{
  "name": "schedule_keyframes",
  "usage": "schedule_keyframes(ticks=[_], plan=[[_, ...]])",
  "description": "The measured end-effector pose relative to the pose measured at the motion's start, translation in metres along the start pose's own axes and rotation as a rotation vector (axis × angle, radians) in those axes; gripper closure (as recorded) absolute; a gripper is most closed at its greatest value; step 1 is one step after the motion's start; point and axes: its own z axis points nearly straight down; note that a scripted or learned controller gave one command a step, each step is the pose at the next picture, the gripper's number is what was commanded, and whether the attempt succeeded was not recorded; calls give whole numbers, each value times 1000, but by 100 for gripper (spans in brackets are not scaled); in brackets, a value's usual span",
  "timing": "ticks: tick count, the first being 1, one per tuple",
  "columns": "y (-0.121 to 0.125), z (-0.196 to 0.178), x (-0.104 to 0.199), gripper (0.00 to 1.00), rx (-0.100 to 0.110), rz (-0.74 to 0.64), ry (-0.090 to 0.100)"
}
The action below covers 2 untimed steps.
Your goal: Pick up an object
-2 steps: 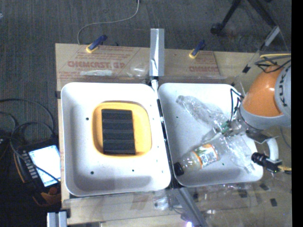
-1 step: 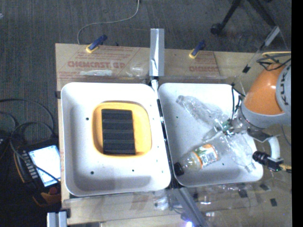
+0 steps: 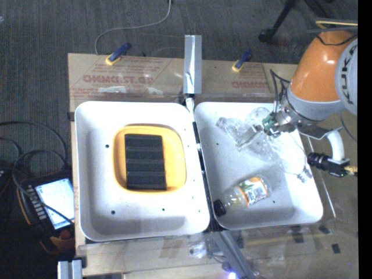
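Note:
The right bin (image 3: pixel 302 211) holds a small bottle (image 3: pixel 247 193) with an orange label and a black cap, lying on its side near the front. Crumpled clear plastic (image 3: pixel 235 129) lies at the back of that bin, and more clear plastic (image 3: pixel 288 158) stretches toward the right wall. My gripper (image 3: pixel 269 124) hangs low over the back of the right bin, right at the clear plastic. The left bin (image 3: pixel 93 156) carries a yellow tray-like object (image 3: pixel 177 156) with a black ridged insert (image 3: pixel 144 161) in its middle.
A raised divider (image 3: pixel 197 150) separates the two bins. A metal post (image 3: pixel 192 63) stands behind them on the wooden board, flanked by two blue-and-yellow clamps (image 3: pixel 118 53). Cables and a small screen (image 3: pixel 52 202) lie on the floor to the left.

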Motion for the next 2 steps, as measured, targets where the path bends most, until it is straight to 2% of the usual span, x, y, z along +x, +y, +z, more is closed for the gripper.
schedule_keyframes(ticks=[1, 2], plan=[[-49, -34, -41, 100, 1, -45, -2], [4, 2, 2, 100, 2, -70, 1]])
